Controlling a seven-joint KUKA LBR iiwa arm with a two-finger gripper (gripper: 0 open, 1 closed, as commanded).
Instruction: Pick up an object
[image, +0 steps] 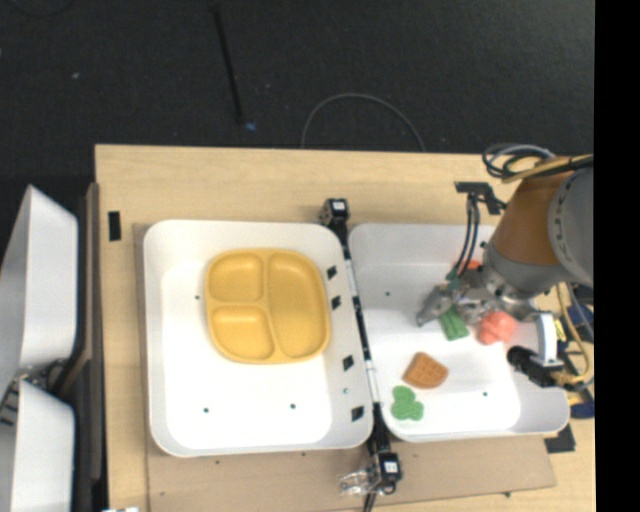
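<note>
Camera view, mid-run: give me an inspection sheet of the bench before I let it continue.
Surface: wooden bench bearing a left bin and right bin.
Job's things: right bin holds a green block and pink object by the gripper, an orange waffle piece, a green leafy toy.
Clutter: yellow divided plate in left bin.
Grippers: gripper low over the right bin beside the green block; finger state unclear.
Cables: thin wire loop behind the bench.
Surroundings: dark floor, white boxes left.

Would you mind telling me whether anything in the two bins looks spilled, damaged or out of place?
Nothing stands out. The yellow divided plate lies flat in the left bin; the waffle toy, green toy and pink toy sit loose in the right bin.
</note>
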